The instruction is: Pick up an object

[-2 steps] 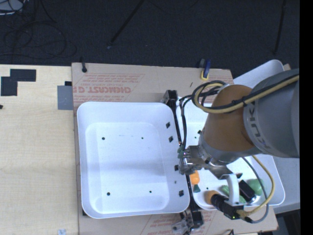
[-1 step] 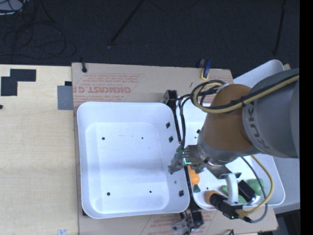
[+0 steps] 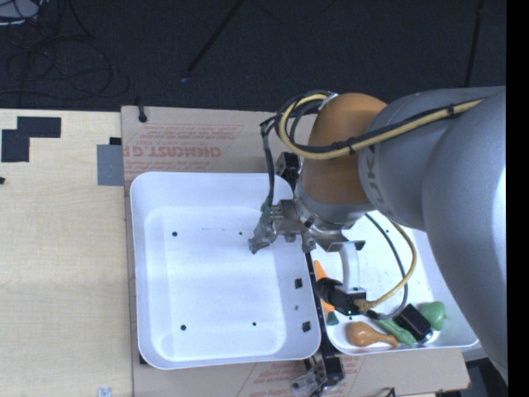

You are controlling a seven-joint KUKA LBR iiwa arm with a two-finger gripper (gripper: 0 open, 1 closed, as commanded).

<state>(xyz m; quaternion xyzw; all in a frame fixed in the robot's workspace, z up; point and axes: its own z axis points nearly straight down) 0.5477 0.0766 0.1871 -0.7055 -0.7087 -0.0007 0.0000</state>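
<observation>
So the bench (image 3: 58,263) is a pale wood top with a dark floor behind it and some cables lying back there, plus a sheet of brown cardboard (image 3: 198,143) with red print under the bins. The big grey arm (image 3: 446,188) with its orange band comes in from the right and covers a lot of the right side. Two white bins sit side by side: the left bin (image 3: 207,304) shows just bare bottom with a few small dark dots, and the right bin (image 3: 450,337) has the stuff piled at its near end, which is where anything to pick up is. I count one green thing (image 3: 431,313), one tan pear-shaped thing (image 3: 368,334), one black block (image 3: 412,321) and an orange bit (image 3: 320,269). The hand (image 3: 263,240) hangs over the left bin near its right wall, can't tell if it's clenched or not.
</observation>
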